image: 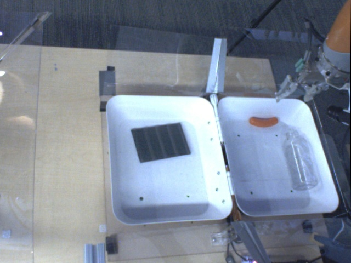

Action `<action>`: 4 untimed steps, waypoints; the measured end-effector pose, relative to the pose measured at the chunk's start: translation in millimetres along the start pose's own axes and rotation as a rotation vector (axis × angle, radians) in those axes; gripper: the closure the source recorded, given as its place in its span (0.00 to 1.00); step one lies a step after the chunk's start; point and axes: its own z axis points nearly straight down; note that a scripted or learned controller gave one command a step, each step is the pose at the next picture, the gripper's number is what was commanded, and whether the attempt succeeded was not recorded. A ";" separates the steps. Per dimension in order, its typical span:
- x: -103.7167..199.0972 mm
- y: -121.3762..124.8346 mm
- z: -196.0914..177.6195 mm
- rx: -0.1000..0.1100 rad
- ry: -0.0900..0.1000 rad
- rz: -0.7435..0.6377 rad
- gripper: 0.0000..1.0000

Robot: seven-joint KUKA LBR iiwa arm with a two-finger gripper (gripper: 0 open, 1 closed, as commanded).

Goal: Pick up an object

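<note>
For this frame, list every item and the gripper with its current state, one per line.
Gripper: above the far rim of the right bin, fingers spread, holding nothing.
Orange sausage: lying flat near the far wall of the right bin, untouched.
Clear plastic bottle: lying on its side in the right bin.
Dark ridged mat: lying flat in the left bin.

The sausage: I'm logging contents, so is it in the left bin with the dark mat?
No, the sausage lies in the right bin near the bottle; the mat is in the left bin.
</note>
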 end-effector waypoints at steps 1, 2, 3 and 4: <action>7.5 5.6 124.0 -0.005 -0.002 -0.155 0.00; 56.4 -0.7 147.5 -0.003 0.000 -0.232 0.00; 56.2 -0.7 147.5 -0.003 0.000 -0.232 0.00; 58.0 2.3 133.6 -0.012 -0.001 -0.235 1.00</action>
